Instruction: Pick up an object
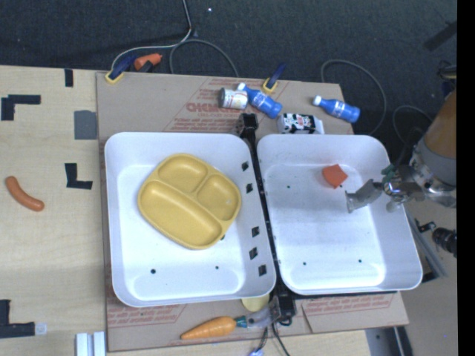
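Note:
A small orange-red block (335, 175) lies in the right bin (326, 273), towards its far right part. My gripper (369, 192) hangs over the right side of that bin, just right of and slightly nearer than the block, a short gap apart from it. Nothing shows in its grasp. A yellow divided plate (191, 199) lies in the left bin (178, 284).
Behind the bins lie two blue bottles (265, 103) (338, 109), a white jar (233, 98) and a small black-and-white pack (300, 124). A carrot (209, 328) rests at the front edge. A sausage (24, 193) lies on the bench at far left. Cables run along the back.

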Controlling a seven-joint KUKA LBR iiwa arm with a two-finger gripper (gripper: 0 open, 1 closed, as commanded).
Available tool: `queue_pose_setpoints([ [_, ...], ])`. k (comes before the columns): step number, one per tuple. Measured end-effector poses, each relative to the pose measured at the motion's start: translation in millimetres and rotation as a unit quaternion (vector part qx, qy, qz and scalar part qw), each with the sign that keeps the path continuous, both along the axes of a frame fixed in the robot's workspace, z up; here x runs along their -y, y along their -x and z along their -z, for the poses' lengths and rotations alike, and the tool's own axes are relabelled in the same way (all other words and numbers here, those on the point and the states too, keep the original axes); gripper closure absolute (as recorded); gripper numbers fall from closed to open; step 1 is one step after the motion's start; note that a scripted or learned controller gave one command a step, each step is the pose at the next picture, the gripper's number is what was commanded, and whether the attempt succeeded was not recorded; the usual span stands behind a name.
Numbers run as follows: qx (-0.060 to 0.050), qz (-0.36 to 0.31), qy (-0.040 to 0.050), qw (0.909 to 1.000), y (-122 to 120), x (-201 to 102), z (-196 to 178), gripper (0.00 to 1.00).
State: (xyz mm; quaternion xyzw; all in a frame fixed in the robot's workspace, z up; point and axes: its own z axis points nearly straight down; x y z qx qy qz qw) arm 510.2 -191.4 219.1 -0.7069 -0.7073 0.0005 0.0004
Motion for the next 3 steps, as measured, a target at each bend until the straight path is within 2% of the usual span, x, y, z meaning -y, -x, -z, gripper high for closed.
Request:
queue_pose_setpoints([
  [1,0.005,0.000,0.0030,1.0000,-43,33,135,0.00],
  [2,0.004,-0.005,-0.0001,1.0000,-163,-34,133,0.00],
  [3,0.003,-0.001,0.0017,1.0000,-130,-56,132,0.00],
])
